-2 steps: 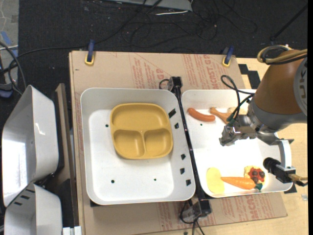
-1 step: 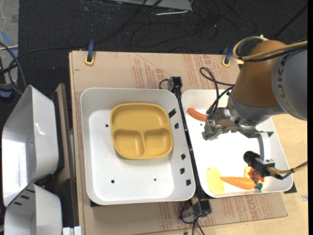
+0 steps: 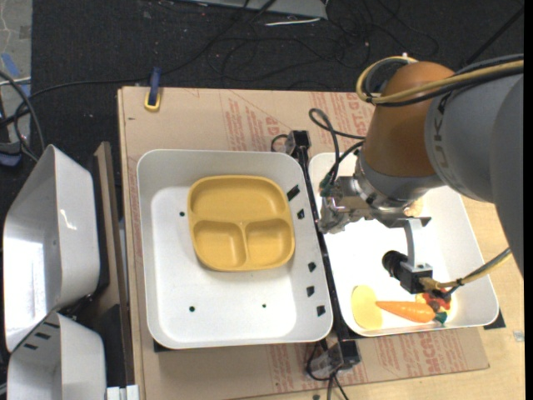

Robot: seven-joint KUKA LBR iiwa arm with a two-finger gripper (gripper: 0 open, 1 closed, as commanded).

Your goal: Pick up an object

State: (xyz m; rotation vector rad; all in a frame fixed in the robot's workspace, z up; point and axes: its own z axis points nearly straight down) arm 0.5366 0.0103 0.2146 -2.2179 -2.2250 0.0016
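The gripper (image 3: 336, 208) hangs over the right bin (image 3: 466, 223), close to that bin's 9 o'clock wall, with the bulk of the arm (image 3: 408, 132) above it. The wrist hides its business end, so I cannot tell whether it is apart or together, and nothing can be seen clamped in it.

The likeliest thing to take is the carrot (image 3: 405, 311). It lies flat on the bin floor toward the 6 o'clock rim, at about 5 o'clock from the gripper and clearly apart from it. Its long axis runs close to the 9-to-3 line, the 3 o'clock end dipping slightly toward 4. A closing line across that axis, roughly 12 to 6, would suit it best (that is a judgement, not something seen).

A pale yellow disc (image 3: 363, 308) sits at the carrot's 9 o'clock end, touching or just overlapping it, so a grasp nearer the carrot's middle looks safer.

The other candidate, a yellow divided plate (image 3: 241, 223), rests in the left bin (image 3: 166, 307) at 9 o'clock from the gripper, across the two bin walls. Both bins stand side by side on the worktop (image 3: 250, 111)
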